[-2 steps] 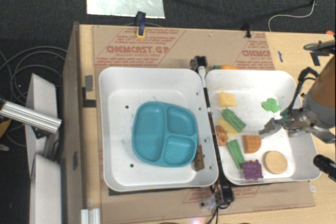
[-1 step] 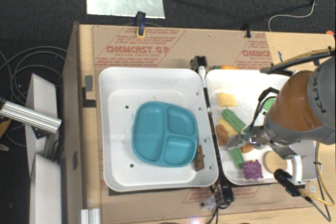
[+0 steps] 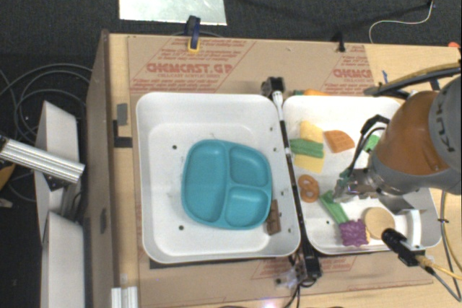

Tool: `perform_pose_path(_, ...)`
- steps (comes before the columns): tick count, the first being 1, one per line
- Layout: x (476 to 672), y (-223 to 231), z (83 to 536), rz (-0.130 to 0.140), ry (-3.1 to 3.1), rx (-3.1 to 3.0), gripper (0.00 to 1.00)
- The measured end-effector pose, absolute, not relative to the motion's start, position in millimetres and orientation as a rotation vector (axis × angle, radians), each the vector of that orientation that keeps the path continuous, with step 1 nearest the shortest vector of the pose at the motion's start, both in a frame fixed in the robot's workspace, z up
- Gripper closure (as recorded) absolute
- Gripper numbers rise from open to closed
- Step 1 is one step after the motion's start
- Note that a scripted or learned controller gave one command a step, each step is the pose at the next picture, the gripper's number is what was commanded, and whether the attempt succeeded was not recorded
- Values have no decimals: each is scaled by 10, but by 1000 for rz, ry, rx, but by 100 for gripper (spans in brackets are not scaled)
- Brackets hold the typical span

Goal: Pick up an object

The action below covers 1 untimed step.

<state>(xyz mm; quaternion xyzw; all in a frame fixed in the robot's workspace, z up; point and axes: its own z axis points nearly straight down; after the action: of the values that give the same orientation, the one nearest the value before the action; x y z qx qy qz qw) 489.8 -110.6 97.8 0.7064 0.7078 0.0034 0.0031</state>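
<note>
Two white bins sit side by side on the tabletop (image 3: 216, 58). The left bin (image 3: 155, 155) holds a teal divided plate (image 3: 226, 184), with a small brown piece (image 3: 273, 217) just beside the plate's right edge. The right bin (image 3: 339, 106) holds small toy foods: a yellow block (image 3: 310, 132), an orange wedge (image 3: 338, 140), a green bar (image 3: 306, 148), a pretzel (image 3: 309, 188), a green stick (image 3: 333, 208), a purple cluster (image 3: 352, 232) and a tan disc (image 3: 377, 218). The arm (image 3: 415, 141) leans over the right bin; the hand (image 3: 350, 185) is low near the green stick. Cannot tell whether it is wide, narrow or holding anything.
</note>
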Motion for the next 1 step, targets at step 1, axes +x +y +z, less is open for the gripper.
perform_pose_path(1,4896,-1105,973,10,2220,2215,0)
